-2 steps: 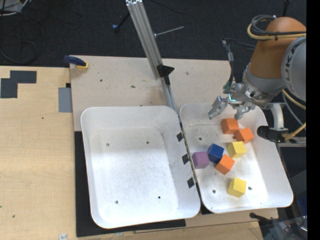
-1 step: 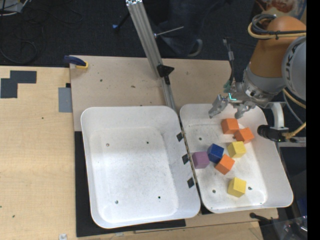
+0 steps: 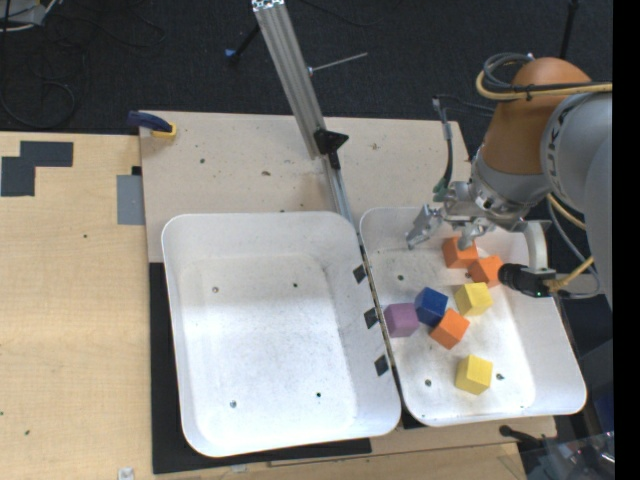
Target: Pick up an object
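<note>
Nearest the camera, the left bin (image 3: 270,338) shows bare white floor with open room from rim to rim. Its right rim touches the right bin (image 3: 540,388) (three black clips sit along that seam). Seven blocks lie there: one purple block (image 3: 401,319), one blue block (image 3: 432,305), three orange blocks (image 3: 450,328), two yellow blocks (image 3: 474,374), clustered mid-bin with free floor toward the near rim. At the far end the claw (image 3: 445,230) hangs with fingers spread wide, holding nothing, beside the farthest orange block.
</note>
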You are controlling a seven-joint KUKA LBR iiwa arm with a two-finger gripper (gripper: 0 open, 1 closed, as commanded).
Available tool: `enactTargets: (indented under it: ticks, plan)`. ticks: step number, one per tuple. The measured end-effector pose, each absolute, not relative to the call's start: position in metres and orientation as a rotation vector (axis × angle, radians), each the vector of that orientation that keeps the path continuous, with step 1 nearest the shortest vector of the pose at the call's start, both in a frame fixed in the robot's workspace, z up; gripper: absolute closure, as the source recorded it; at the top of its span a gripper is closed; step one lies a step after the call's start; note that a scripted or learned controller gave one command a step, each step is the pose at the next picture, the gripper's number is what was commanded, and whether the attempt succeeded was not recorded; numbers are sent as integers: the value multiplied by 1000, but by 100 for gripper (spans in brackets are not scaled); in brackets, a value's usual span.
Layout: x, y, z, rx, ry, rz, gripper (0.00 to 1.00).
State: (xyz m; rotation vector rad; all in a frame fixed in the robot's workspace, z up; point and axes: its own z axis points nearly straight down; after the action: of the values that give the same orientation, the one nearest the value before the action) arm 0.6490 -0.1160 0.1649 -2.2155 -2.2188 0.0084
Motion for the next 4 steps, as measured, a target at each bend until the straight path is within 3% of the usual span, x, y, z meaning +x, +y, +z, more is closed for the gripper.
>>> enactTargets:
  ticks: [2, 3, 4]
  plan:
    - [655, -114, 89, -2215, -2224, 4, 0]
    - [655, -114, 101, -2216, -2223, 4, 100]
    - [658, -116, 143, -2222, -2223, -2, 100]
